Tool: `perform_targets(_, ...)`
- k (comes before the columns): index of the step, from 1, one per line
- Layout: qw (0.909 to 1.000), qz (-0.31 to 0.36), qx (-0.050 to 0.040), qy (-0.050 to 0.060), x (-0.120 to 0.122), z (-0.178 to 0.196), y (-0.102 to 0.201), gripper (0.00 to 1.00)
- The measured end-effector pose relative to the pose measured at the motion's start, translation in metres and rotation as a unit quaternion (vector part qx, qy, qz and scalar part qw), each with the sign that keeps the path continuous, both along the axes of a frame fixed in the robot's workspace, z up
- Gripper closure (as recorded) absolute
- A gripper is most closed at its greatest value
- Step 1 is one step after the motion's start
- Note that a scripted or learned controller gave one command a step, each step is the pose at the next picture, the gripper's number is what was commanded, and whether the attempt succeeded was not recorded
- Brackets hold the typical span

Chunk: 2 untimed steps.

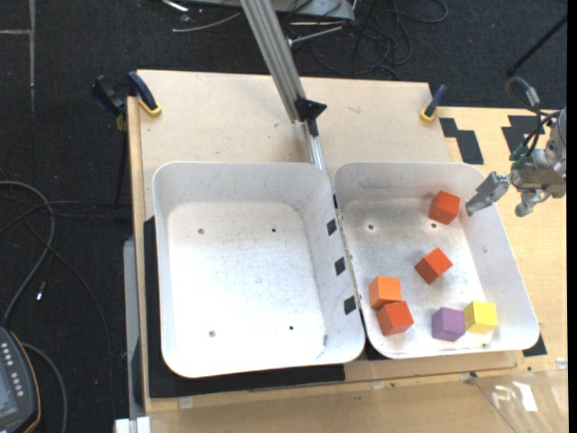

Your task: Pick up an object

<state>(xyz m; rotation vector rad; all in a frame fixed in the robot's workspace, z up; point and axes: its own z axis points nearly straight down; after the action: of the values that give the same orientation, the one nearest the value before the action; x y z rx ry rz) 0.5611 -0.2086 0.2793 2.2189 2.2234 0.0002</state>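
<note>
Above right bin (505,242), gripper (505,198) spread wide, holding nothing.

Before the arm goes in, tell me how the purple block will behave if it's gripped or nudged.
The purple block looks like a rigid cube with flat faces, so it should probably slide rather than roll. It sits touching the yellow block, so a nudge would likely move both. It lies near the right bin's front wall, which may crowd the gripper.

2 white bins (239,278), speckled with dark dots. 4 orange-red cubes (444,207), 1 purple cube (447,323), 1 yellow cube (480,316). Pale tan bench (225,120). Yellow-tipped blue clamps (142,93). Black floor (63,152).
</note>
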Motion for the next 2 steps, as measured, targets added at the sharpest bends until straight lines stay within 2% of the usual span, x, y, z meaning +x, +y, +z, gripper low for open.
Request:
perform_targets(1,0.9999,0.001,-0.0033,-0.01,-0.022,-0.158,-0.016,0.0)
perform_targets(2,0.9998,-0.002,-0.0032,-0.019,0.032,-0.167,0.022,0.0)
